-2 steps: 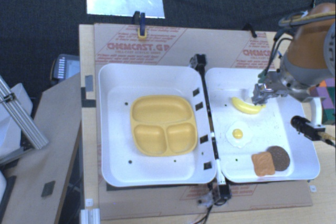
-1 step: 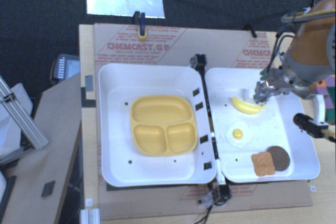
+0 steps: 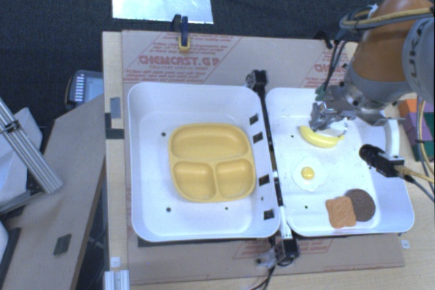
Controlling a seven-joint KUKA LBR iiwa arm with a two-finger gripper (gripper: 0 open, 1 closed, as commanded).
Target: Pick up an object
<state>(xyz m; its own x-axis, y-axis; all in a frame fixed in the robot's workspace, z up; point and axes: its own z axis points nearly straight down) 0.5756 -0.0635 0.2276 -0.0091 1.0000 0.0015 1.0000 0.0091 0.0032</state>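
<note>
A yellow banana (image 3: pixel 319 138) lies in the right bin (image 3: pixel 394 210), near its back. My gripper (image 3: pixel 326 120) hangs directly over the banana's upper edge, its metal fingers pointing down at it. A fried egg (image 3: pixel 308 174) sits in the middle of that bin. At the front are a tan toast slice (image 3: pixel 340 212) and a dark brown round patty (image 3: pixel 361 203), touching each other. A yellow three-compartment tray (image 3: pixel 208 161) rests in the left bin (image 3: pixel 146 146).
The arm's grey and orange body (image 3: pixel 391 44) looms over the right bin's back right corner. A black cable fitting (image 3: pixel 379 159) sticks out above the bin's right side. Black clips (image 3: pixel 257 80) run along the divider between the bins.
</note>
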